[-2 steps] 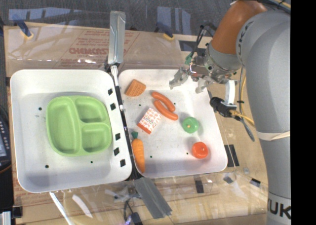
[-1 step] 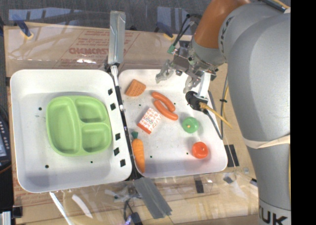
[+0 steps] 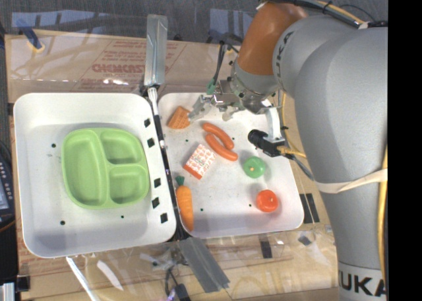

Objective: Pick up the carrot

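A: Arm (image 3: 330,95) came in from the right and covered the far right side of the right bin (image 3: 290,217). Left bin (image 3: 26,161) held just the green divided tray (image 3: 105,166).

B: Gripper?

A: Gripper (image 3: 210,105) sat at the right bin's far edge, just beside the orange wedge piece (image 3: 178,119). Fingers looked slightly apart, nothing between them.

B: And the carrot?

A: Carrot (image 3: 185,207) lay in the near-left corner of the right bin, against the left wall, well apart from the gripper. Untouched.

B: So what step?

A: Approach, I'd say. No grasp made yet.

B: Clutter in between?

A: Two hot dog sausages (image 3: 219,141) mid-bin, small red-and-white carton (image 3: 200,161) just beside them, green round fruit (image 3: 254,167) and tomato (image 3: 266,200) to the right.

B: Next move?

A: My read: travel toward the near-left corner above the carton, line the fingers across the carrot's long axis, then descend. The wall crowds one side, so finger clearance there looked like the risk.
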Controlling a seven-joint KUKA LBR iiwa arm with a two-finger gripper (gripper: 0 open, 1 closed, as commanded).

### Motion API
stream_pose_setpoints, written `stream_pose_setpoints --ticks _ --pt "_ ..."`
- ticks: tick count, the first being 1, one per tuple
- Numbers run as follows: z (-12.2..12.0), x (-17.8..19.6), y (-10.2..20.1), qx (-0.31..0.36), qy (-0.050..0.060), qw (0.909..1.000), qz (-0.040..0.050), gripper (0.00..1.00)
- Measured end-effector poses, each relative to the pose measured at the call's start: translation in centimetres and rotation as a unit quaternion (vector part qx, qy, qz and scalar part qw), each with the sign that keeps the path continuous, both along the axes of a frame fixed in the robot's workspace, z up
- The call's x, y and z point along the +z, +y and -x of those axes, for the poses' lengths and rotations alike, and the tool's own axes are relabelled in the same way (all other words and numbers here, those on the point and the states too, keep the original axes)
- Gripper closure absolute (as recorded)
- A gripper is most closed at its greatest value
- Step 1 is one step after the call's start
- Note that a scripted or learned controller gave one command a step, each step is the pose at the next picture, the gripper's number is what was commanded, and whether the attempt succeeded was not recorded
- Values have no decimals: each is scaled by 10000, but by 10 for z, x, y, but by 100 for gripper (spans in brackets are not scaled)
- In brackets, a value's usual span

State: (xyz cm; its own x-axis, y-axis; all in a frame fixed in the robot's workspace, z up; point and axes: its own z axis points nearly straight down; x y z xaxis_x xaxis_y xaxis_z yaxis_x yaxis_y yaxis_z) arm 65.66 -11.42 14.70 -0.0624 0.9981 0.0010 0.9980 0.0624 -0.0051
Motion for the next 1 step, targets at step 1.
stream_pose_setpoints --ticks 1 --pt "53 147 -38 1536 -42 9881 13 0"
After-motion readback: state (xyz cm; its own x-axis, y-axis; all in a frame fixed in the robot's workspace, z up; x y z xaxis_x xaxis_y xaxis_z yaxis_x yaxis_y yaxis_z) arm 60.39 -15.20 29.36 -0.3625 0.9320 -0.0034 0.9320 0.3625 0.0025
